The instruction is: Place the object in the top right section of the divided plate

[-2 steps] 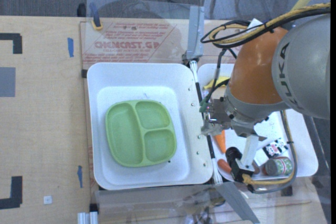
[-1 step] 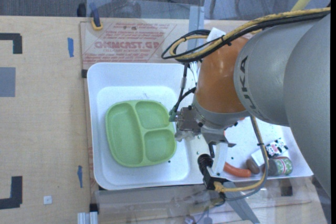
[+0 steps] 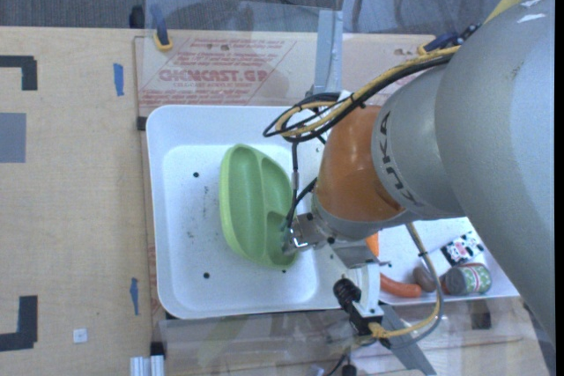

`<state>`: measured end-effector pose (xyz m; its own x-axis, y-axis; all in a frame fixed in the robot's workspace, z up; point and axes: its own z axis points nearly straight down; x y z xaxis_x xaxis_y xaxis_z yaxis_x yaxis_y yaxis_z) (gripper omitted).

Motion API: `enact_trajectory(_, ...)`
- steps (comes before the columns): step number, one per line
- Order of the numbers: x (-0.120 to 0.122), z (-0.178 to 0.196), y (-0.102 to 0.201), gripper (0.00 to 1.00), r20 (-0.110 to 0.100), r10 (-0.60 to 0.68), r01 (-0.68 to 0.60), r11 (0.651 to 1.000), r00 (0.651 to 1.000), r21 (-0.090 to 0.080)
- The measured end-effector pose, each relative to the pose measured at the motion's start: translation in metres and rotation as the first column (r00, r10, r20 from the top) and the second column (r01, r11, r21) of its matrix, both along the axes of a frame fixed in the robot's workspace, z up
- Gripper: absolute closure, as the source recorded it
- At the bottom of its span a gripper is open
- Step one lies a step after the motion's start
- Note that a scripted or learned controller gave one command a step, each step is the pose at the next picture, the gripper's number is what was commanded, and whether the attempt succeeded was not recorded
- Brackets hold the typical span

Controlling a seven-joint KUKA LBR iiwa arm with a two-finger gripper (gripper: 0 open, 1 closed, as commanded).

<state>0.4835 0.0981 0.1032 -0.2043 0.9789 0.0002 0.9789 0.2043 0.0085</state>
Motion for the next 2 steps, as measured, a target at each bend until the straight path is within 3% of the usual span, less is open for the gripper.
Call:
enact_trajectory(1,-0.005,0.079,-0.035,1.0,-0.016,0.048,-0.048,0.999,0.999,-0.002)
enact_trajectory(2,-0.005,0.079,-0.066,1.0,-0.015,0.402,-0.402,0.915,0.915,0.001)
